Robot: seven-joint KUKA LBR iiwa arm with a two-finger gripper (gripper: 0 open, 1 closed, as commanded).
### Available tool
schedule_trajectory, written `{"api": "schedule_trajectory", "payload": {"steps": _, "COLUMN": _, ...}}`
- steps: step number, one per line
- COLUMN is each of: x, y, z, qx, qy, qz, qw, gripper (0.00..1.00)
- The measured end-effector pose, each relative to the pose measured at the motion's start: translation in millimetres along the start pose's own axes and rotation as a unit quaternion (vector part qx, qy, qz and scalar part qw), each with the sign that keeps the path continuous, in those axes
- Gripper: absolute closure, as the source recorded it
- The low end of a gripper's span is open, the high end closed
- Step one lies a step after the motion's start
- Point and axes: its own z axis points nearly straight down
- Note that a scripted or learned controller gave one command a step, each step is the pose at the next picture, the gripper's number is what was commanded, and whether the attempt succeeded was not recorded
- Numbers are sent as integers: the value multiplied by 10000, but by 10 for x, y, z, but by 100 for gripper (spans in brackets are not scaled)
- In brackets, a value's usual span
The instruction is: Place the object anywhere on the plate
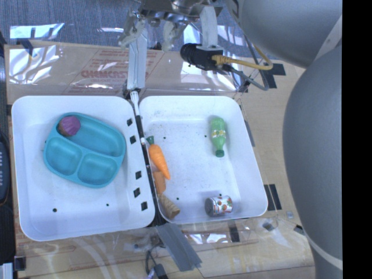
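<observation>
nearest, at the frame's bottom, a small can lies in the right bin, above it a carrot and green bottle awaiting pickup, a purple object sits on the blue plate at left, and the gripper hovers at top centre, likely clear of the bins, its grip impossible to tell.

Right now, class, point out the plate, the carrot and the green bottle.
plate (87,170): camera view, bare floor of a lower compartment.
carrot (158,161): camera view, middle of its orange body.
green bottle (218,133): camera view, its label.
</observation>
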Motion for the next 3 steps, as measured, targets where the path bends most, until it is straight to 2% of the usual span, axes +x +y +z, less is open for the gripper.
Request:
{"api": "schedule_trajectory", "payload": {"steps": 1, "x": 747, "y": -6, "z": 1, "qx": -17, "qy": 14, "qz": -40, "qw": 10000, "gripper": 0}}
{"api": "schedule_trajectory", "payload": {"steps": 2, "x": 137, "y": 1, "z": 0, "qx": 0, "qy": -2, "qz": 1, "qw": 10000, "gripper": 0}}
{"api": "schedule_trajectory", "payload": {"steps": 3, "x": 550, "y": -1, "z": -1, "qx": -19, "qy": 10, "qz": -25, "qw": 10000, "gripper": 0}}
